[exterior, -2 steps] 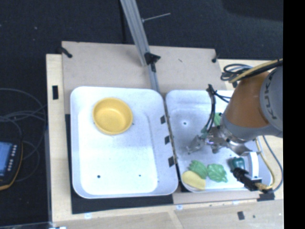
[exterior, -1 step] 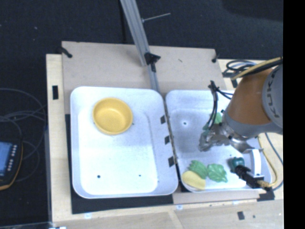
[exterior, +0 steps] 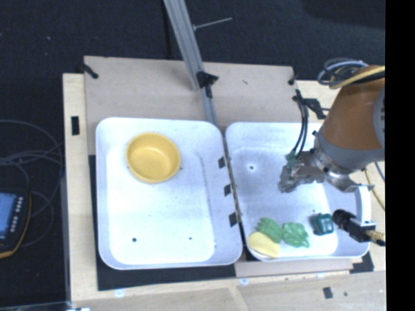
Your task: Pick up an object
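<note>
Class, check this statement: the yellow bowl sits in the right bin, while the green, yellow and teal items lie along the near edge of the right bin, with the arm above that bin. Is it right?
One detail is wrong. In the camera view the yellow bowl sits in the left bin, not the right one. The rest stands: the green items, yellow item and teal item lie along the near edge of the right bin, with the arm above it.
</note>
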{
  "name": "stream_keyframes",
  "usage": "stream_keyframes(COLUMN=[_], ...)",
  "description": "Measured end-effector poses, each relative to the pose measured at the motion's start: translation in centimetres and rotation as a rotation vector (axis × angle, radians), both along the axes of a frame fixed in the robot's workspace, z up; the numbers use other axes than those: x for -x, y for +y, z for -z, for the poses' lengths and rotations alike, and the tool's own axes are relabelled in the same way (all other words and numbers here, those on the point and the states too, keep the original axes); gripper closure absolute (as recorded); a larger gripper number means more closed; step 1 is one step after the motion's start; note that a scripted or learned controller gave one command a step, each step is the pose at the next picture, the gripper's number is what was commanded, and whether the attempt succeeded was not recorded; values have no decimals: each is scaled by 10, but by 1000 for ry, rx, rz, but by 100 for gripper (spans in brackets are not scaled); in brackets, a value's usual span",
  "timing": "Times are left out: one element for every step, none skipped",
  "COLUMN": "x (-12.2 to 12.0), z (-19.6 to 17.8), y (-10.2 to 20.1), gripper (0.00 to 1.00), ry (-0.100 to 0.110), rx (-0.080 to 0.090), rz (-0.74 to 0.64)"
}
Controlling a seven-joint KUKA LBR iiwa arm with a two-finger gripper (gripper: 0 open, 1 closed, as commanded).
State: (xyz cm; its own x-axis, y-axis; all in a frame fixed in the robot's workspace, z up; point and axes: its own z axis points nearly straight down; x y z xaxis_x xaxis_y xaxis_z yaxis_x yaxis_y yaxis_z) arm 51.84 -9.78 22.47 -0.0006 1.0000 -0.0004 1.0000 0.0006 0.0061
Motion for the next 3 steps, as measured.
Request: stream_keyframes(x=[0,-3,-9], z=[22,16,0], y=[-1,44,97], gripper=[100,100,100], ry=[7,5,4], rx=[0,-1,-2], rz=[2,-3,-4])
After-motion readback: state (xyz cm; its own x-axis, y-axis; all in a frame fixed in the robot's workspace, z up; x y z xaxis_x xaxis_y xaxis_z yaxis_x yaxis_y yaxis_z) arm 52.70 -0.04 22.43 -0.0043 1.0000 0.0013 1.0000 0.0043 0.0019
